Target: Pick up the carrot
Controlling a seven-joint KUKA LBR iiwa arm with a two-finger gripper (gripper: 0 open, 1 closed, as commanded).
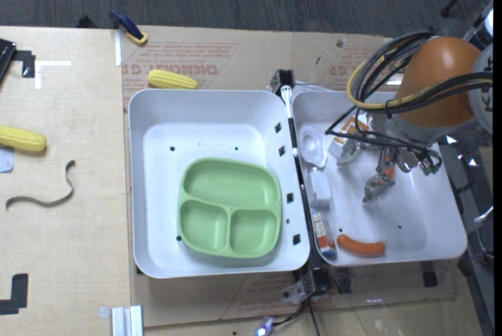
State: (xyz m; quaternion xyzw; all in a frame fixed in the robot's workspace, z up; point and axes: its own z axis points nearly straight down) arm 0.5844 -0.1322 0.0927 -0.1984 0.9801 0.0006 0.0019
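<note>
- Camera view, from above: two shallow white plastic bins sat side by side on a cardboard-lined bench, their inner rims touching at the centre seam.
- The left bin held a pale green three-compartment plate in its lower middle, with bare floor along the far wall.
- The right bin carried the grey arm with the orange band, which reached in from the right over the bin's far half, cables looped around it.
- The two-finger gripper hung near the middle of the right bin, fingers pointing down; whether they were spread or closed could not be told, and nothing showed between them.
- The orange carrot lay flat near the bin's front edge, lengthwise along it, apart from the gripper, with bare white floor between the two.
- A small red-labelled bottle lay against the bin's left wall, just beside the carrot's left end; white packaging sat further along that wall.
- Outside the bins, one yellow corn cob rested by the left bin's far rim, another at the bench's left edge.
</note>
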